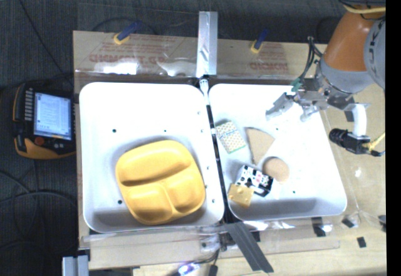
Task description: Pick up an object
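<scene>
Your gripper (293, 105) hangs with its fingers spread wide and holding nothing over the top of the right bin (313, 162), and the tan wedge (259, 142) lies just below-left of it, pointing down.

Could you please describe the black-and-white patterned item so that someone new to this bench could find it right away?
Look in the right bin, among the small things near its front left corner. The black-and-white patterned item lies there, with a yellow block against its front left and a round tan disc at its right. It alone is black with white markings.
</scene>
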